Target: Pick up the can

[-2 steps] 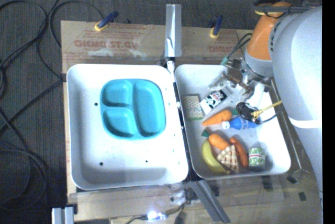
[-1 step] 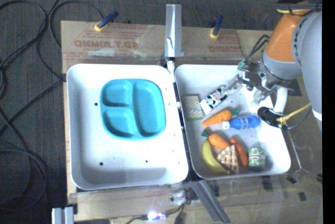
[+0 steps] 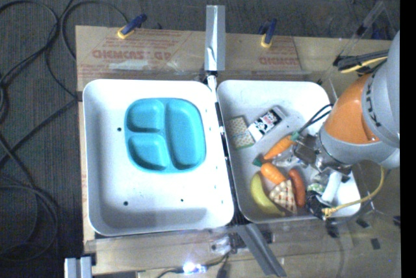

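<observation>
The gripper [image 3: 316, 174] hangs low at the right bin's [image 3: 312, 89] four o'clock; I cannot tell its state. The can [image 3: 267, 122] lies toward eleven o'clock of it, so closing here risks catching the carrot [image 3: 279, 147] or the sausage [image 3: 298, 187] instead.

I see two white bins [image 3: 97, 205] of smooth, slightly glossy plastic. The blue divided tray [image 3: 166, 134] in my left bin looks like matt plastic. The bench [image 3: 149, 52] beneath looks like brown cardboard, printed and dull. The arm's orange band [image 3: 351, 117] shines smoothly.
</observation>
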{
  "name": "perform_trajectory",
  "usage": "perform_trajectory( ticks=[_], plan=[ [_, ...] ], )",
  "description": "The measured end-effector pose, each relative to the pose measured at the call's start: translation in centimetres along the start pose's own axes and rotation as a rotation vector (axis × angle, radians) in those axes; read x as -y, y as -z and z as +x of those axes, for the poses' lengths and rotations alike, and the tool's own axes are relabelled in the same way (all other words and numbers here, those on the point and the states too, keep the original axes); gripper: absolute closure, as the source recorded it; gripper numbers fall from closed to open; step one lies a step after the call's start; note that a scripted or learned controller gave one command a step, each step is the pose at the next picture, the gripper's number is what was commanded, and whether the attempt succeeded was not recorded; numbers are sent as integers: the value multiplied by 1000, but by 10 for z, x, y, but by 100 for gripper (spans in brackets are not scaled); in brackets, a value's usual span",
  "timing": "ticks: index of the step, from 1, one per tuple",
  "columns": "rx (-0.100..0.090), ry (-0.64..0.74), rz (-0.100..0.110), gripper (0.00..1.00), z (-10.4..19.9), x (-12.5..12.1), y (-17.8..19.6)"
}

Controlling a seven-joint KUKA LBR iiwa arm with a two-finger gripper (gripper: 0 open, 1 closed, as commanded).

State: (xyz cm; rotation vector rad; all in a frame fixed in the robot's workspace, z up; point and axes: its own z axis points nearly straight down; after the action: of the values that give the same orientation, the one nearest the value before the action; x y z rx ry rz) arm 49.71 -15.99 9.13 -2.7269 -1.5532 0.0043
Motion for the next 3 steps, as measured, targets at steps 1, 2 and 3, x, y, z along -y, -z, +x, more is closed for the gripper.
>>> perform_trajectory(
  ticks=[1, 2, 3],
  plan=[
    [1, 94, 7, 0, 24, -72, 20],
    [4, -71, 7, 0, 12, -16, 60],
    [3, -49, -8, 0, 51, -17, -4]
  ],
)
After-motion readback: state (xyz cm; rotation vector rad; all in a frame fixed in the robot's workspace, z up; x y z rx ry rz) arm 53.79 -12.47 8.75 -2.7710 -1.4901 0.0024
